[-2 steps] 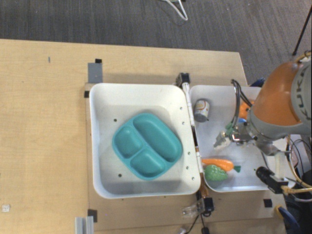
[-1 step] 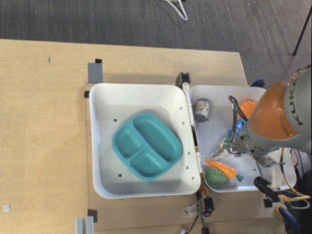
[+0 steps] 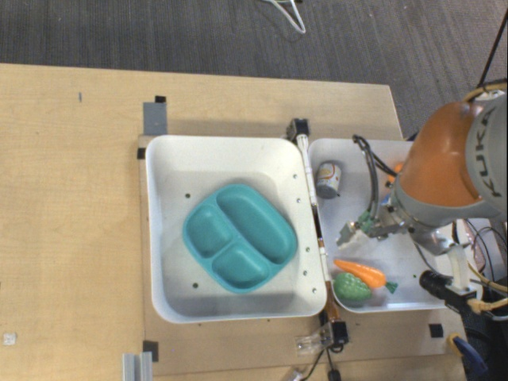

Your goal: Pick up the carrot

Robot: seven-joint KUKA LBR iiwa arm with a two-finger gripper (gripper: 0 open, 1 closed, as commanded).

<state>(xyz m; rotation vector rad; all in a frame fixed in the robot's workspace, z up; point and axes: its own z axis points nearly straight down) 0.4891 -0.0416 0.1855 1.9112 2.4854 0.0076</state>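
Carrot handling: treat the small orange tapered toy carrot [image 3: 361, 272] as light, rigid and probably smooth plastic, likely to roll or slip; take it across its thicker middle. It lies in the right white bin [image 3: 413, 292], touching the green round toy vegetable [image 3: 352, 289] on that vegetable's far side. The pincer [image 3: 359, 228] hovers just beyond the carrot, apart from it; you cannot tell whether it is released or clenched.
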